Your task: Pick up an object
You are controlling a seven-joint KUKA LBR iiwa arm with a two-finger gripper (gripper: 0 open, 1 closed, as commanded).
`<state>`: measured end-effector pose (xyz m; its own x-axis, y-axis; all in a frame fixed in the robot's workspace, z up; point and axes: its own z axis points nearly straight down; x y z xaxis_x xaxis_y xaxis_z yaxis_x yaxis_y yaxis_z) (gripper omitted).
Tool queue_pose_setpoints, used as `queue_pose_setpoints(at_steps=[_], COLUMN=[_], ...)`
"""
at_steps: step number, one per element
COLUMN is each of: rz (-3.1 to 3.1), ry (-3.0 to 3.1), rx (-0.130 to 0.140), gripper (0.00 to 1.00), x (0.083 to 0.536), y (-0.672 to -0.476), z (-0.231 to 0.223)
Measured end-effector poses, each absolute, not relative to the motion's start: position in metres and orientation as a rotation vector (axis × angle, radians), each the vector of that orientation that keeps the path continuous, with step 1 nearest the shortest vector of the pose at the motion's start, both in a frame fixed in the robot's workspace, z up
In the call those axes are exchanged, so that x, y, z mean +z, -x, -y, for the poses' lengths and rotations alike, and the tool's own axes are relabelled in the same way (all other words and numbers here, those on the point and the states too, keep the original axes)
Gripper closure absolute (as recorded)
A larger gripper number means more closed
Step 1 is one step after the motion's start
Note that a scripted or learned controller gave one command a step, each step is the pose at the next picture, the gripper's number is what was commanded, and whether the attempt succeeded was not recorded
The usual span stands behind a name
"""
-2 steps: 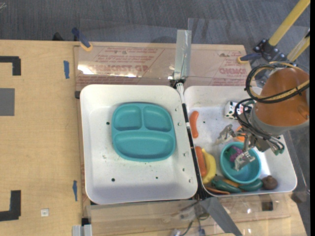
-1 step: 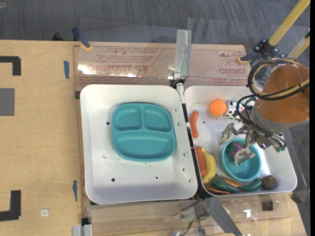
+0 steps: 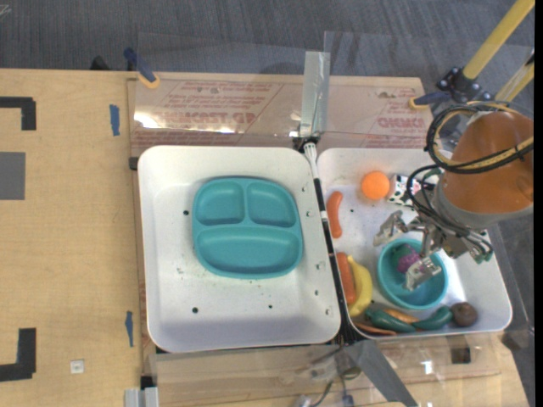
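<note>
My gripper (image 3: pixel 422 267) hangs down into a teal bowl (image 3: pixel 397 280) at the front of the right bin (image 3: pixel 492 291). A small purple object (image 3: pixel 411 261) lies inside the bowl, right against the gripper's tip. The grey wrist with its orange band (image 3: pixel 488 164) stands above the bin's right side and hides part of it. Around the bowl lie an orange ball (image 3: pixel 375 185), a red sausage-like piece (image 3: pixel 335 213), a yellow banana (image 3: pixel 360 283), a green vegetable (image 3: pixel 424 318) and a brown round object (image 3: pixel 463 314).
A teal divided plate (image 3: pixel 248 225) sits in the middle of the left bin (image 3: pixel 161 244). A dividing wall (image 3: pixel 322 227) separates the two bins. Black cables (image 3: pixel 441 134) loop around the wrist. A wooden bench (image 3: pixel 59 227) extends to the left.
</note>
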<state>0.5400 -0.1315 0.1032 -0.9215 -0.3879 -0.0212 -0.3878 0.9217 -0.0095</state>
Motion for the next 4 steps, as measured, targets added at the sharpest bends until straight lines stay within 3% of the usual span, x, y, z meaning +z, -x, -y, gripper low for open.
queue_pose_setpoints(at_steps=[2,3,4], rz=[-3.077,-3.076,-3.074], ry=[0.321,0.573,0.590], rx=[-0.022,-0.002,0.000], gripper=[0.00,0.00,0.00], x=[0.097,0.090,0.091], y=[-0.501,-0.670,-0.614], z=[0.120,0.125,0.130])
